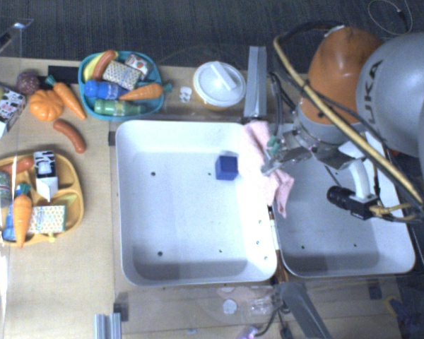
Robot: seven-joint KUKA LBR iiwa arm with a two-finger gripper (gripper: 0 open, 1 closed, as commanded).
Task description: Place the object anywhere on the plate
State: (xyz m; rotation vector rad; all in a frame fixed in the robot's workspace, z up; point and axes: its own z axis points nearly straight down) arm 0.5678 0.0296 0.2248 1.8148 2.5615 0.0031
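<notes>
A small blue cube [227, 167] lies on the floor of the left white bin [184, 260], towards its upper right. A pink cloth [283, 189] is draped over the rim where the two bins meet. My gripper [271, 159] sits right at this cloth, at the left edge of the right bin [353, 260], about a cube's width to the right of the blue cube. The grey arm with its orange band [339, 55] comes in from the upper right. A yellow plate [72, 171] holding several toy foods stands on the bench far to the left.
A blue bowl [155, 106] of toy foods and a white round lid [220, 83] stand behind the left bin. Loose toy vegetables [56, 104] lie at the bench's back left. Black and yellow cables [360, 154] loop over the right bin.
</notes>
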